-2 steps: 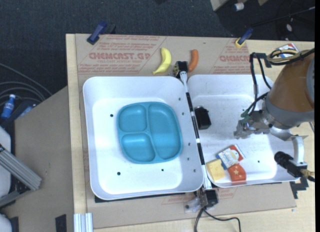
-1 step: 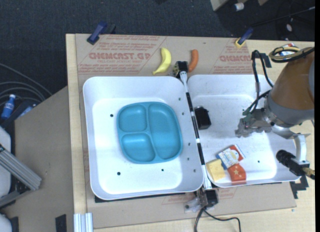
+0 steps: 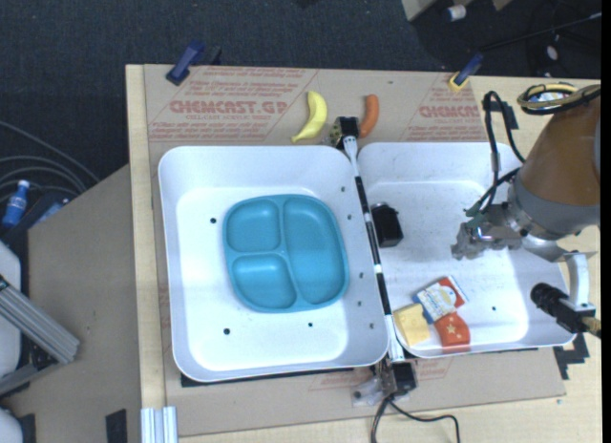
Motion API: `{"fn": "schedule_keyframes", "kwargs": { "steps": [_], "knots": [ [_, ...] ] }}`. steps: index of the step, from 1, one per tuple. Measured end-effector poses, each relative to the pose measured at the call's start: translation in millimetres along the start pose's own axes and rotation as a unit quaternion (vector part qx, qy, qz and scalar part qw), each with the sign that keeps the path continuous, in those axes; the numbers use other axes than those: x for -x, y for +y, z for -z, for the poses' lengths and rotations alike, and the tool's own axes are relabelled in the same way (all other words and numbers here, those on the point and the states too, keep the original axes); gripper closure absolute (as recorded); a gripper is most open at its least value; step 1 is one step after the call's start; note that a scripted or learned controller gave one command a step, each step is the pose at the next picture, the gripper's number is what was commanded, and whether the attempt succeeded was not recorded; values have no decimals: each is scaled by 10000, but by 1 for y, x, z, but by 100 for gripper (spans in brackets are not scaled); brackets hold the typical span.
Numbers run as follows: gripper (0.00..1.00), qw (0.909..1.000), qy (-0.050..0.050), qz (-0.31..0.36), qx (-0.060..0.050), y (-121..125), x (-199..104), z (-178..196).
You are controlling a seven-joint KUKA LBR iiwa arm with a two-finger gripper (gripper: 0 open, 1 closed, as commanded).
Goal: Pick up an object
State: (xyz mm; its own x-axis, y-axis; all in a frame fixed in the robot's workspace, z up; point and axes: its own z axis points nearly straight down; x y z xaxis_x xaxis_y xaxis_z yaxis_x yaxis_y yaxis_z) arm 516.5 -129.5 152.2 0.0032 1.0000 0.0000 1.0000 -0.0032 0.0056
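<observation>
My gripper (image 3: pixel 474 240) hangs over the middle of the right bin (image 3: pixel 420 169), with nothing visibly in it. Below and to its left, near the bin's front wall, lie a small white and orange packet (image 3: pixel 440 297), a yellow block (image 3: pixel 410 323) and a red piece (image 3: pixel 455 332), all close together. A black block (image 3: pixel 387 224) rests against the bin's left wall. The arm (image 3: pixel 565 169) comes in from the right and covers the bin's right side.
The left bin (image 3: pixel 191 269) holds a blue divided plate (image 3: pixel 284 252). A toy banana (image 3: pixel 310 116) and an orange toy carrot (image 3: pixel 368 115) lie on the bench behind the bins. Blue clamps (image 3: pixel 184 64) grip the bench's far edge.
</observation>
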Motion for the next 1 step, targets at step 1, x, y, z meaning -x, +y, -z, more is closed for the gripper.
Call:
{"fn": "schedule_keyframes", "kwargs": {
  "steps": [1],
  "knots": [
    [100, 10000, -2, 4, 7, 0, 0, 10]
  ]
}}
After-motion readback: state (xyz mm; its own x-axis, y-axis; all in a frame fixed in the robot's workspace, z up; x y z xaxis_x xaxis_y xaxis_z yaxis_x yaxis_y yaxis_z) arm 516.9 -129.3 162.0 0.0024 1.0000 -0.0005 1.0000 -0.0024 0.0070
